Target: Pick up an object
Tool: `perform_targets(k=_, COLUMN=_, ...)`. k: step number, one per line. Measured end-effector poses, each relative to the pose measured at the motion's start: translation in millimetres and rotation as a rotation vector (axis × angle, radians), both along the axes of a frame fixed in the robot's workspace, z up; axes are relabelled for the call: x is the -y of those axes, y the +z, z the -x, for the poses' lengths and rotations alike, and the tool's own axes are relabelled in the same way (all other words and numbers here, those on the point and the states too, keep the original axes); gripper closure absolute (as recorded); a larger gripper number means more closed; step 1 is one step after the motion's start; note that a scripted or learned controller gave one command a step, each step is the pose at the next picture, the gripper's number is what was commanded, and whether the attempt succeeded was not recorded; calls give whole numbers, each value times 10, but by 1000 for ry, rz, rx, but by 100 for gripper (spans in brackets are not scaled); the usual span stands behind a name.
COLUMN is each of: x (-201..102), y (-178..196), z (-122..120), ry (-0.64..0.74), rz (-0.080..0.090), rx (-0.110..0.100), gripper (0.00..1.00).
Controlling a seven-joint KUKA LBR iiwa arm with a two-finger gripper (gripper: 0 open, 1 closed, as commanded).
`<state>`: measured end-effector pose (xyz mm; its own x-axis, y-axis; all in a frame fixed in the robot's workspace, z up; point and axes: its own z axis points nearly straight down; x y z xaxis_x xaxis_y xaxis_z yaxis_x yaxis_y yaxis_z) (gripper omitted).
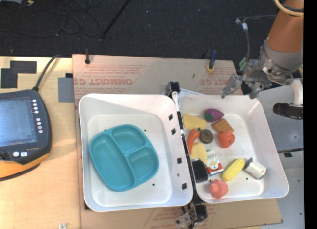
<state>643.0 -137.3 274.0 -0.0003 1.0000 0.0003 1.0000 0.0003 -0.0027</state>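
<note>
My gripper [242, 88] hangs open above the far edge of the right bin [270, 146], its two fingers spread with nothing between them. Below it in the bin lie several toys: a purple piece [214, 114], a tan waffle block [223, 126], a red tomato [226, 139], a brown donut [206, 136], an orange carrot [191, 140], a yellow piece [193, 122], a corn cob [233, 169], a white cylinder [255, 169], a pink strawberry [218, 188], a black block [199, 170] and a small carton [213, 162].
The left bin [99, 111] holds a teal divided plate [124, 156]. A tablet controller [20, 124] lies at the far left of the bench. Cardboard [148, 74] lies under both bins. Cables run across the dark floor behind.
</note>
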Motion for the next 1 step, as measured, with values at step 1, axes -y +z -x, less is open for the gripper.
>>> perform_targets(k=1, x=135, y=-1033, z=12, ry=-1, rz=-1, rx=-9, gripper=0)
